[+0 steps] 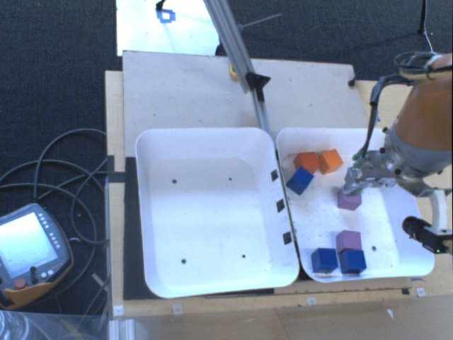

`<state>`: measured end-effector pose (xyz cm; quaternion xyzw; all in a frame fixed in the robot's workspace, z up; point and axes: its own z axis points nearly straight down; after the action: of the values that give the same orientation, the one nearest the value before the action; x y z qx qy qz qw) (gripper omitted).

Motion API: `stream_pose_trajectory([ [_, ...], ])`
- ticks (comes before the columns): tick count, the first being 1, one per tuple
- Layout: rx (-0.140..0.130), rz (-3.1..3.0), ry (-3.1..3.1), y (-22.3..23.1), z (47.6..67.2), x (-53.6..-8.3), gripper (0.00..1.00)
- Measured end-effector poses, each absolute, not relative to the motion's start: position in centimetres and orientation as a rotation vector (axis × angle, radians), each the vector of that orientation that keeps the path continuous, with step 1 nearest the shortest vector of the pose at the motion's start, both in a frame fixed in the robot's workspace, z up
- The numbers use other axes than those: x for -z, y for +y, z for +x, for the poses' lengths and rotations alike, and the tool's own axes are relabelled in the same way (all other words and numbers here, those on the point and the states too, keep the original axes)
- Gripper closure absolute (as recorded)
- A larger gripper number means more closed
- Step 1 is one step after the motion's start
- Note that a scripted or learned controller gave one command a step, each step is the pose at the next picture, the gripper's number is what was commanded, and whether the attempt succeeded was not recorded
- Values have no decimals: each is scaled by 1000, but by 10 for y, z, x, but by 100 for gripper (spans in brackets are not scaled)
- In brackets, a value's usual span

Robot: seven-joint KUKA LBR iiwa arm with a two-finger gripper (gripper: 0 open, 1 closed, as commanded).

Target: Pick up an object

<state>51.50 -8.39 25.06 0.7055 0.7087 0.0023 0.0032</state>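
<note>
Down at the near end of the right bin (417,264) sit two dark blue cubes (338,261) with a purple cube (348,241) touching them from behind. So the count in that bin is three blue, two purple and two orange, the other blue cube (300,180) lying beside the two orange cubes (318,162) at the far end. Mid-bin, the gripper (352,188) sits right on a small plain lilac-purple cube (349,200), no writing on it, fingers pinching its top.
</note>
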Motion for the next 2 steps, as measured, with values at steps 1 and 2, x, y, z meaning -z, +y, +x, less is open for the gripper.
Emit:
stream_pose_trajectory([
  [1, -6, 2208, 2232, -31, 541, -250, 100],
  [2, -4, 2210, 2234, 22, 552, -236, 100],
])
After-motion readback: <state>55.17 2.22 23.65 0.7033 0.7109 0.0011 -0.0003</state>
